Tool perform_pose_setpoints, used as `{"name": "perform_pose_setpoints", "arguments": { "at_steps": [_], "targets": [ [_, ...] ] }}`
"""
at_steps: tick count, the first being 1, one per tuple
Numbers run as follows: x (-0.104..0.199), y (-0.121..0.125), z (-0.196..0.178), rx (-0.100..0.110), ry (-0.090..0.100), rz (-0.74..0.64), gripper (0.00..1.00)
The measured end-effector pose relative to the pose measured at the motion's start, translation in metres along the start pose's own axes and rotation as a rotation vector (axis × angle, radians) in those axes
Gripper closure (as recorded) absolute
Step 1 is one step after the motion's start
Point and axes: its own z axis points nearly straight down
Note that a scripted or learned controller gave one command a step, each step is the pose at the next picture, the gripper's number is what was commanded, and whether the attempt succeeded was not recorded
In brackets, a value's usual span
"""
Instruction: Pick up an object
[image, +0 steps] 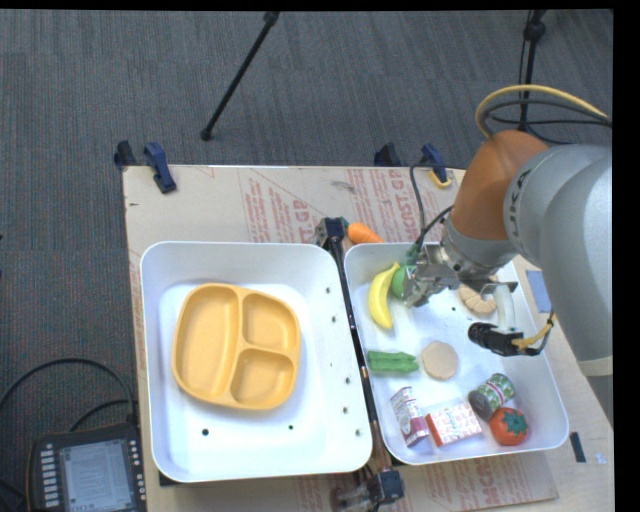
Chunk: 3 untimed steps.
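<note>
My gripper (418, 284) hangs low over the back left part of the right bin (556, 400). It is right beside a small green object (399, 280) and a yellow banana (381, 298), which lie just to its left. Whether it touches the green object is unclear. Nothing visibly sits in the gripper. Below it in the bin lie a green pepper (391, 361) and a round tan cookie (439, 360). The grey arm with its orange band (495, 190) reaches in from the right and covers the bin's back right corner.
Along the right bin's front sit a small can (491, 394), a red tomato (509, 426), a red-and-white carton (455, 423) and a small pouch (405, 413). An orange carrot (363, 235) lies at the back rim. The left bin (165, 430) holds a yellow divided plate (237, 345).
</note>
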Motion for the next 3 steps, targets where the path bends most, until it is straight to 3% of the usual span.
{"name": "perform_pose_setpoints", "arguments": {
  "at_steps": [1, 2, 3],
  "targets": [
    [0.000, 0.000, 0.000, 0.000, 0.000, 0.000, 0.00],
    [0.000, 0.000, -0.009, 0.003, 0.001, -0.002, 1.00],
    [-0.085, -0.052, 0.009, -0.005, -0.001, 0.006, 1.00]
  ]
}}
